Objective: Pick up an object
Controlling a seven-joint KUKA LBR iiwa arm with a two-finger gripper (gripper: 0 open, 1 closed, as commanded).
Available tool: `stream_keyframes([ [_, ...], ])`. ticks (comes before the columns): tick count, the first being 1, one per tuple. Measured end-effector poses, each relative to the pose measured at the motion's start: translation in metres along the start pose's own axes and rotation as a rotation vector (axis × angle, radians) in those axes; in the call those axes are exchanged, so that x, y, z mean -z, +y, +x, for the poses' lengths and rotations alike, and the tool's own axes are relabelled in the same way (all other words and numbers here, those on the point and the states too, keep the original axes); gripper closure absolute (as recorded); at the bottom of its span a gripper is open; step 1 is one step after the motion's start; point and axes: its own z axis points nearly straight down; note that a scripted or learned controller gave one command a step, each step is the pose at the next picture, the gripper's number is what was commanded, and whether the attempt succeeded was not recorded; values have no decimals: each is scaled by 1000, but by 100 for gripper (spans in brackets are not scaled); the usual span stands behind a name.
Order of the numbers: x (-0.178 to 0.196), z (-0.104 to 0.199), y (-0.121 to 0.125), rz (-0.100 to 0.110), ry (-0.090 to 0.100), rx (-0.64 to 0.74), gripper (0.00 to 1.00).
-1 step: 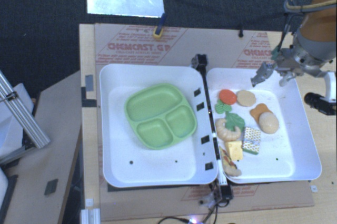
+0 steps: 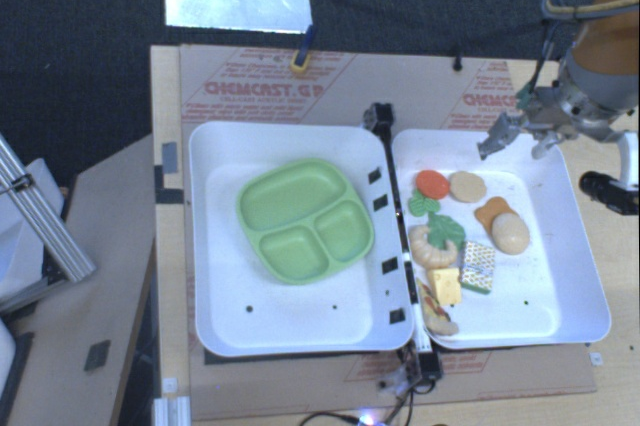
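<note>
My gripper [image 2: 520,140] hangs open above the back edge of the right bin [image 2: 560,244], with nothing between its fingers. Below and left of it lie several toy foods: a red tomato [image 2: 432,183], a tan round biscuit [image 2: 467,186], an orange piece [image 2: 491,211], a pale egg [image 2: 510,234], a green leafy piece [image 2: 438,224], a shrimp [image 2: 432,250], a patterned packet [image 2: 478,266] and a yellow cheese wedge [image 2: 446,287]. All rest on the bin floor, clear of the fingers.
The left bin [image 2: 220,294] holds a green sectioned plate [image 2: 303,220]. A black divider with clips [image 2: 392,214] runs between the bins. Bare floor shows in the right bin's right and front parts.
</note>
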Motion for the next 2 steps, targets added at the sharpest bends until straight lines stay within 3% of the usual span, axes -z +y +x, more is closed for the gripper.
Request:
stream_keyframes([
  [2,-102,-9,-9,4,0,-3,0],
])
